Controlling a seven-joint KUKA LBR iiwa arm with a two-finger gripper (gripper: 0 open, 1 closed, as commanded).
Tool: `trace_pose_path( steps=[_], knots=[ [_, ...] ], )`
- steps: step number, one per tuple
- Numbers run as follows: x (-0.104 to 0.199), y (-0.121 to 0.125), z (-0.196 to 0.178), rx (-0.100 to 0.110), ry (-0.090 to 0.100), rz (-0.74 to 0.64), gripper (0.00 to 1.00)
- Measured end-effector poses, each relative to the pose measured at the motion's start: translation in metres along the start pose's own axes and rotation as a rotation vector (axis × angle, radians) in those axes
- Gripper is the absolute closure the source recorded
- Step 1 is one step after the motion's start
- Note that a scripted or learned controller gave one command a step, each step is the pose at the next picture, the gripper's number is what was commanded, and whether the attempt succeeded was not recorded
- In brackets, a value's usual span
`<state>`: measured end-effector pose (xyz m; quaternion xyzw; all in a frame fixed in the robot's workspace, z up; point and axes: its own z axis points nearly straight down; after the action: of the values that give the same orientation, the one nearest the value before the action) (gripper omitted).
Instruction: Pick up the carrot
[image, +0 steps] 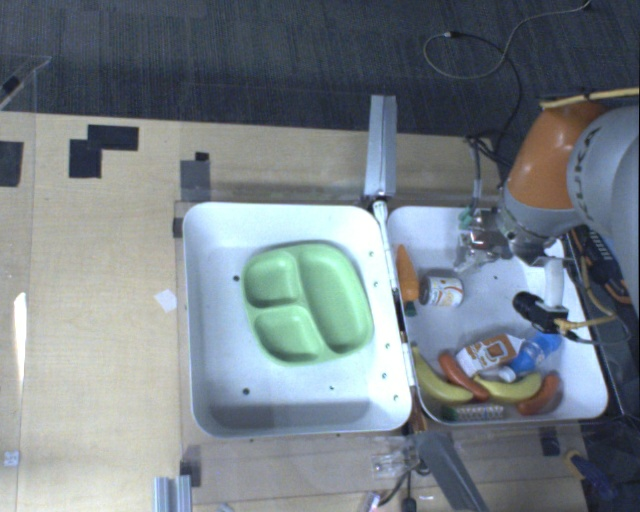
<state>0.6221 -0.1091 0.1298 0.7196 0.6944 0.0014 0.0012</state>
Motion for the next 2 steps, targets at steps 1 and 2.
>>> trace_pose_path(
  steps=[1, 2],
  knots=[
    [-0.071, -0.022, 0.041, -0.007, -0.004, -0.075, 1.00],
    [-0.086, 0.021, 0.042, -0.006, -0.003, -0.066, 1.00]
  ],
)
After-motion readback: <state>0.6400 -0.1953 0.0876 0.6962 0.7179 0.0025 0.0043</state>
